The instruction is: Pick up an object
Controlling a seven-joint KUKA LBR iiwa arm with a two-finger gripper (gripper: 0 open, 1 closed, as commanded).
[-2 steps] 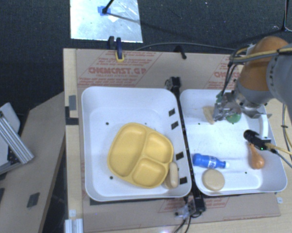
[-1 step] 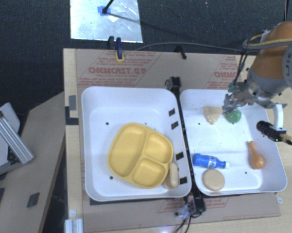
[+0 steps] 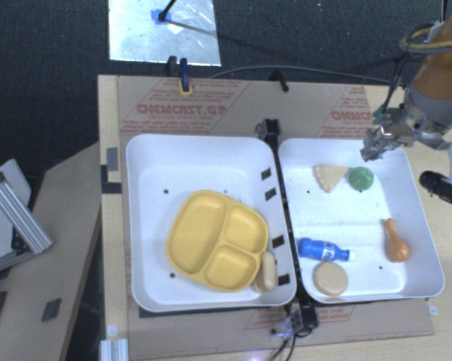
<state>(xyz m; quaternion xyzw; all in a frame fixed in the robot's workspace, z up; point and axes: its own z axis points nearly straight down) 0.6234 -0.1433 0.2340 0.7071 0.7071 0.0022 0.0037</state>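
The right bin (image 3: 414, 194) holds a green ball (image 3: 360, 177), a pale wedge-shaped piece (image 3: 329, 177), a blue bottle with a white cap (image 3: 322, 250), a round tan disc (image 3: 330, 279) and an orange pear-shaped toy (image 3: 395, 242). My gripper (image 3: 374, 147) hangs over the far edge of the right bin, just above and slightly right of the green ball. Nothing is seen between its tips. The fingers are too small and dark to read.
The left bin (image 3: 150, 171) holds a yellow divided tray (image 3: 214, 239) with a tan bread-like piece (image 3: 267, 271) leaning at its near right corner. A black divider (image 3: 280, 201) runs between the bins. A metal frame (image 3: 11, 209) stands at the left.
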